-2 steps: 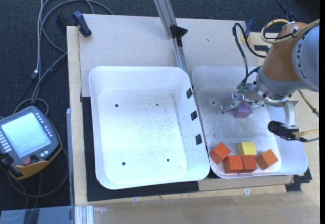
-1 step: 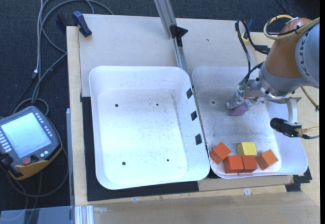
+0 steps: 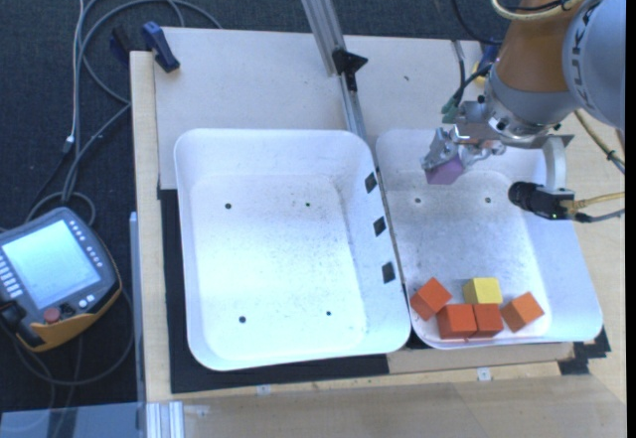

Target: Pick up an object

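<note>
My gripper hangs over the far end of the right bin, and a small purple block shows between its fingers, lifted off the bin floor. At the near end of that bin lie several blocks: an orange one, two red-orange ones, a yellow one and another orange one.
The left bin sits beside the right one, its floor only speckled. A metal pole rises slantwise behind the bins. A teach pendant and cables lie on the floor at the left.
</note>
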`<state>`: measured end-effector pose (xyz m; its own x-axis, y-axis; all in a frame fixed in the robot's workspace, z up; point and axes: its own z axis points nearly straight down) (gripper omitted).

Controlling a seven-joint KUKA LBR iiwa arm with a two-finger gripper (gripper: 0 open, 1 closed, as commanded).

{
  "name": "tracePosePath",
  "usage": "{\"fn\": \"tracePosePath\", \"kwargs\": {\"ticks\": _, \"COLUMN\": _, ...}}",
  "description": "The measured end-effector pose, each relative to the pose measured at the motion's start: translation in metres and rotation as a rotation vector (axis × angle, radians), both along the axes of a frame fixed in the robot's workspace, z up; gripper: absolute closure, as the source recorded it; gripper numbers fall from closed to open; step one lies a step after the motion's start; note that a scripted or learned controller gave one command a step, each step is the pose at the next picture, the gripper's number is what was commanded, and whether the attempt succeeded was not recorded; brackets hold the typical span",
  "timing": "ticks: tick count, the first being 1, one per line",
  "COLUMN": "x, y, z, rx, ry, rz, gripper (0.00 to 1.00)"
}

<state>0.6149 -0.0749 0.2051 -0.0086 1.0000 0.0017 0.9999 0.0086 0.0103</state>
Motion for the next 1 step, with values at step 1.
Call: {"fn": "tracePosePath", "kwargs": {"ticks": 1, "x": 0.0084, "y": 0.0307, "z": -0.0057, "rx": 0.000, "ry": 0.008, "rz": -0.003, "gripper": 1.00}}
